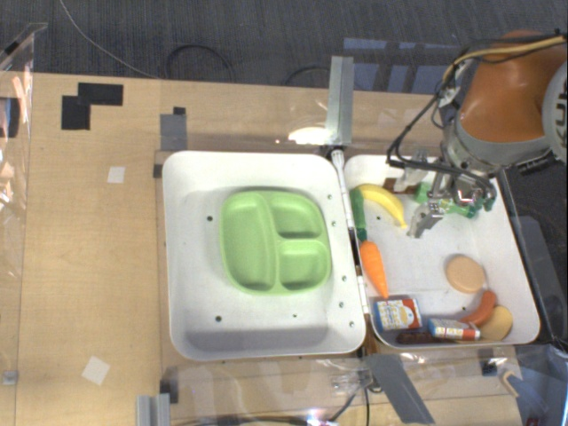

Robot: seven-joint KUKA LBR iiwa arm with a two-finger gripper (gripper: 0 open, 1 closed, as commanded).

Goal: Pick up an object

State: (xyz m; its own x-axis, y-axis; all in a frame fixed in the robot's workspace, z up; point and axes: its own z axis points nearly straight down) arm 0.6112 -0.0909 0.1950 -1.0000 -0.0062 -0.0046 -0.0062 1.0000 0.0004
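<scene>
The left bin (257,171) held a green divided plate (273,240), lying flat near its middle, its one long compartment on the left and two smaller ones on the right.

Across the divider, along the left wall of the right bin (519,264), a green cucumber-like piece (357,209) lay with its long axis running up and down the view, and just below it an orange carrot (375,268) lay nearly in line, its narrow tip toward the near edge and slightly right. Beside the cucumber, a yellow banana (385,202) curved from upper left down to lower right, its lower end pointing toward the gripper.

In the near left corner of that bin sat a small printed carton (397,312); its label was too small to read. To its right a tube-like item (453,330) lay with its long axis left to right, partly over a dark object that could not be made out. Farther right were a round tan disc (466,274), a reddish sausage shape (480,307) slanting up to the right, and a yellowish rounded piece (499,323) at the bin's corner.

The gripper (424,226) hung over the upper part of the right bin, near the banana's lower end but apart from it, with nothing between its fingers; whether the jaws were spread or pressed together could not be told. The arm's (501,100) orange band was cut off at the frame's right edge.
</scene>
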